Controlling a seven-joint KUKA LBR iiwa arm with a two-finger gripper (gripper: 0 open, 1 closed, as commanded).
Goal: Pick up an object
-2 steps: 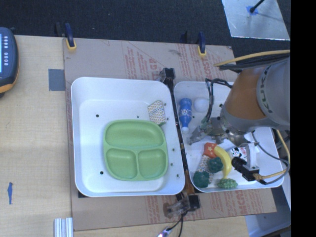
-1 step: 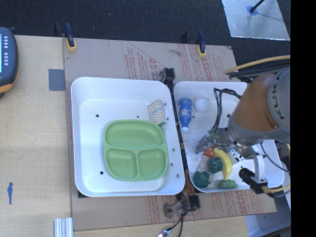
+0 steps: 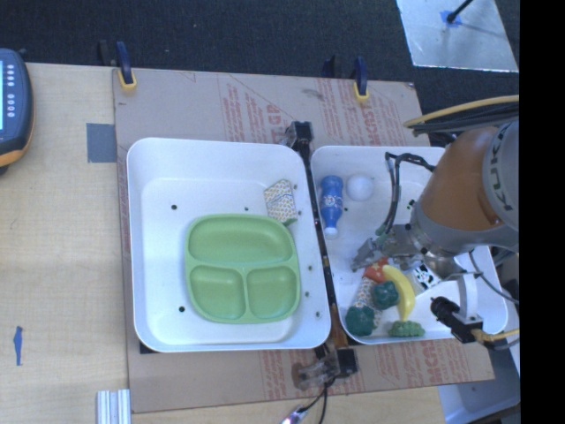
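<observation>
While you are reading the camera view, note the arm [image 3: 463,188] reaching in from the right and hanging over the right bin [image 3: 353,159]. Its gripper [image 3: 378,253] is pointing down toward the toys near the bin's front; whether it is released or clenched, you cannot tell.

Just below the gripper, an orange piece [image 3: 374,272], a banana [image 3: 402,290], a dark green ball [image 3: 385,295], a second green ball [image 3: 359,320] and a small green leafy piece [image 3: 406,329] are lying packed together. Any of these could be the object to pick; the orange piece is lying nearest the gripper. Farther back, a blue bottle [image 3: 330,203] and a white ball [image 3: 359,186] are resting apart from the pile.

In the left bin [image 3: 150,237], a green tray [image 3: 242,267] and a small patterned box [image 3: 282,200] are sitting untouched.

You should judge the task as barely begun: nothing is showing as lifted, so closing, gripping and raising are all remaining.
</observation>
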